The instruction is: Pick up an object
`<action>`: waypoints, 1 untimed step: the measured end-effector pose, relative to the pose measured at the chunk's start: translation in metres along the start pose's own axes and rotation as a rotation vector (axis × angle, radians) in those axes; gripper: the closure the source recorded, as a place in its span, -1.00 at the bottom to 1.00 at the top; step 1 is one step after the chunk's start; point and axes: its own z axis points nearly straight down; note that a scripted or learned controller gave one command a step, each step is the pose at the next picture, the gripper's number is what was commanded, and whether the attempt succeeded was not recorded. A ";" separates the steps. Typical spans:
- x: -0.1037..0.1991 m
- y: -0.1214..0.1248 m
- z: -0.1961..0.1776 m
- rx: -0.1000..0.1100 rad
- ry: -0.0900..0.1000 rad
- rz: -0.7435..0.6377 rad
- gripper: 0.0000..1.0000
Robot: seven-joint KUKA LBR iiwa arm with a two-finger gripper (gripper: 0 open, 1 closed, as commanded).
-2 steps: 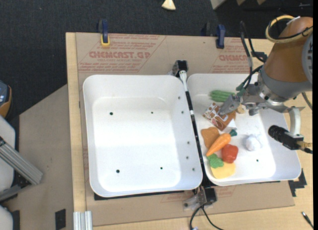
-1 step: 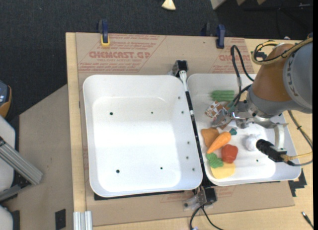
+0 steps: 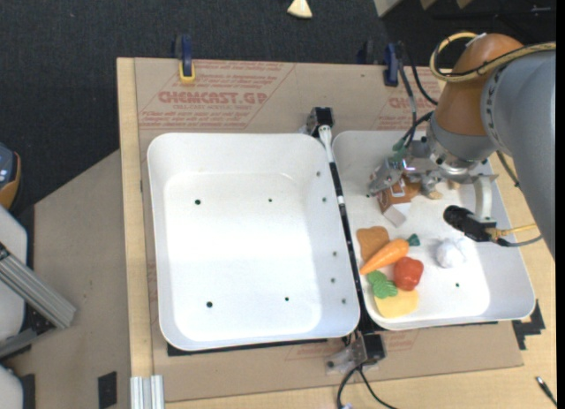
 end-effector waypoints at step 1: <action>0.013 0.025 0.001 0.028 -0.005 0.008 -1.00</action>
